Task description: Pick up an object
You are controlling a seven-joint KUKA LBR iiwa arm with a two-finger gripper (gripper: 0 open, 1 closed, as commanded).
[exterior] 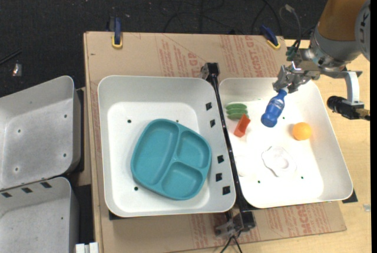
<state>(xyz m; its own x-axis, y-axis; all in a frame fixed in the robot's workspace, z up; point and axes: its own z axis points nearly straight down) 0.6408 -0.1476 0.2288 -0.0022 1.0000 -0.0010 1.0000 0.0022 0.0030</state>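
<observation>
Over the right bin (pixel 330 181), the claw (pixel 287 85) is clenched on the top end of a blue bottle (pixel 273 111), which hangs tilted from its fingers above the bin floor. Below it lie a green piece (pixel 237 109), a red-orange block (pixel 242 125) just beside that, an orange ball (pixel 301 131) and a clear lid-like piece (pixel 277 159). The left bin (pixel 112 128) holds a teal divided plate (pixel 171 158).

Grey arm (pixel 344 10) reaching in from right, orange band above wrist, jaws closed.
</observation>
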